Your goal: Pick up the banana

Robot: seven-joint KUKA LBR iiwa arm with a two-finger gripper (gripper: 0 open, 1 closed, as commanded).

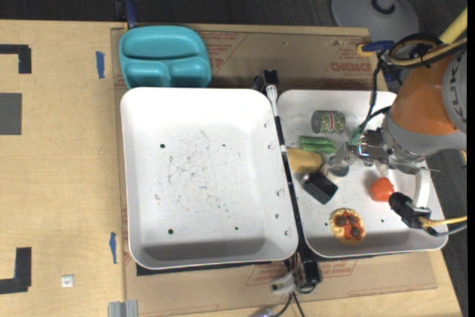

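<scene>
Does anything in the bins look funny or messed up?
Nothing looks spilled or broken. The right bin is crowded: the banana lies against its left wall with a black block touching it, and a green can lies tipped on its side. The gripper hangs just beside the banana.

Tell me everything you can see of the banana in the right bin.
The banana is a dull yellow, stubby curved piece, likely a plastic toy, lying flat on the floor of the right bin close to the bin's left wall. Its right end tapers toward the claw, which sits just beside that end; whether they touch is unclear. A green object lies along its upper edge and a black block lies against its lower edge.
</scene>
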